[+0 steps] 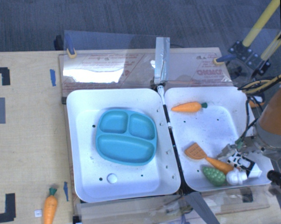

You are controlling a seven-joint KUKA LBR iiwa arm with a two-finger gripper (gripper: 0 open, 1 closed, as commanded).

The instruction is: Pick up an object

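A: What is lying furthest left?

B: A toy carrot [50, 211] is lying on the bench [25, 137], outside the bins. Next, the left bin [79, 149] is holding a blue divided plate [126, 136] and a small white disc [112, 178] near its front wall.

A: And the right bin [197, 130]?

B: A second carrot [187, 107] is lying near its back wall. Toward the front, an orange spatula [205, 158] is lying slantwise, touching a green knobbly piece [214, 175], with a small white object [235, 178] just beside that.

A: The gripper [240, 161]?

B: It is hanging low over that front right cluster; I cannot tell how it is set or whether it is pinching anything
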